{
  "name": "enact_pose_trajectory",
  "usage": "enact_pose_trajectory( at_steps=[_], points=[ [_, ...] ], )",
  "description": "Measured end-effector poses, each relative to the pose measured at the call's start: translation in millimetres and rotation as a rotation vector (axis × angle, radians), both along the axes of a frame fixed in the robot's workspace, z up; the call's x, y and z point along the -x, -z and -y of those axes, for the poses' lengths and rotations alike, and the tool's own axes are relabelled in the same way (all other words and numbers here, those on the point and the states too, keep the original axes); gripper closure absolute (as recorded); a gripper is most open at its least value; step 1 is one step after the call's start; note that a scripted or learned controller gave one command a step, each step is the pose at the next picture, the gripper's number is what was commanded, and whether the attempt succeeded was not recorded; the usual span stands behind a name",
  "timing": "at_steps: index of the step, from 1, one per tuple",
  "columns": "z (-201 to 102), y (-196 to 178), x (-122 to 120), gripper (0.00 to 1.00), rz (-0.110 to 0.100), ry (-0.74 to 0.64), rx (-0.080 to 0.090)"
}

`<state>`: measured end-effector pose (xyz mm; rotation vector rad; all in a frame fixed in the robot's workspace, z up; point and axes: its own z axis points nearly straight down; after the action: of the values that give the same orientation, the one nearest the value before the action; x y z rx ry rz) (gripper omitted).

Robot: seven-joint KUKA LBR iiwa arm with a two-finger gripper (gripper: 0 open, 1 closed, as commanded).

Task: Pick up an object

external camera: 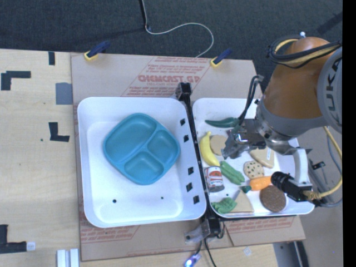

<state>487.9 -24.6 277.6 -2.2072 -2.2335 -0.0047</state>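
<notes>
1. While the gripper (238,143) hangs over the right bin (303,209), no object sits between its fingers; whether they are apart or together cannot be told.
2. Just left of the fingers lie a tan piece (217,145) and a banana (208,149).
3. Below them lie a green pod (232,172), a can (214,178) and a cookie (252,168).
4. Far left, the other bin (92,204) holds a blue divided plate (141,148).

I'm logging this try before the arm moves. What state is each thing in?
blue plate: flat in the left bin, compartments bare.
banana: lying in the right bin.
small can: on its side.
orange carrot: lying flat.
gripper: above the right bin's food.
</notes>
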Motion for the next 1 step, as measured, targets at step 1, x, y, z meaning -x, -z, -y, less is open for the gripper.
enact_pose_trajectory(
  at_steps=[1],
  points=[
    [-47.7, 25.9, 5.1, 1.00, -0.006, 0.006, 0.002]
  ],
)
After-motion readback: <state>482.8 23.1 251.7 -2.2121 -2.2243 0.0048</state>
